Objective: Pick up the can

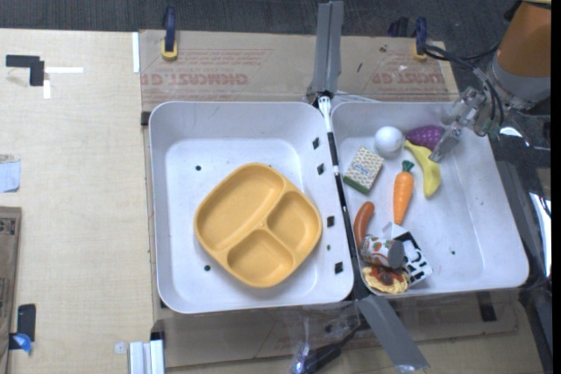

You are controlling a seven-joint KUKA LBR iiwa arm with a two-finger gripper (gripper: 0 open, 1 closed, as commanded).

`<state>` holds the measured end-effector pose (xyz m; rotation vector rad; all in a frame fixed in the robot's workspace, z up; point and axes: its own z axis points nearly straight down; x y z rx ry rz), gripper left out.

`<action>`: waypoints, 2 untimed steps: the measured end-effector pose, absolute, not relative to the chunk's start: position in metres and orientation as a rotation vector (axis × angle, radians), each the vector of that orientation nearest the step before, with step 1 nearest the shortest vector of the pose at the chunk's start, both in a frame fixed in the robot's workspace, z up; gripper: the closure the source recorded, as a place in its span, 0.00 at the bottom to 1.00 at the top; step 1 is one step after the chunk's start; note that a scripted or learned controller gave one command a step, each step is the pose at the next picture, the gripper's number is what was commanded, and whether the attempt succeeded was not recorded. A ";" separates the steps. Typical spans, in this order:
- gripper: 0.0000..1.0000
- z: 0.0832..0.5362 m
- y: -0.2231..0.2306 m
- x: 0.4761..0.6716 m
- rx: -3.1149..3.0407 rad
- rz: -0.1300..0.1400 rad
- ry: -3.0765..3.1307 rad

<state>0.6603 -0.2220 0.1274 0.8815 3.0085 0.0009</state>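
pale wood counter [70, 188] with a brown cardboard sheet [237, 70] under two shallow white plastic bins, left bin [166, 215] and right bin [500, 215].

can [383, 264]: lies in the lower left corner of the right bin, against the wall shared with the left bin. printed label in red, white and orange. a black-and-white patterned item [414, 257] overlaps its right side, so the long axis and the way it points cannot be read with confidence.

gripper [445, 144]: metal grey, upper right of the right bin, tip just beside a purple item [427, 136] and a yellow banana [429, 170]. open or closed: cannot tell. nothing seen held. can is well apart from it, toward the lower left.

other contents, right bin: smooth white ball [387, 138], cream-and-green box [363, 169], orange carrot [401, 195], red sausage [363, 222].

left bin: yellow plate [257, 225], rounded, three compartments.
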 end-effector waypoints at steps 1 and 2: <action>0.00 0.127 -0.222 0.660 0.881 0.001 3.009; 0.00 0.134 -0.222 0.602 0.889 0.001 3.009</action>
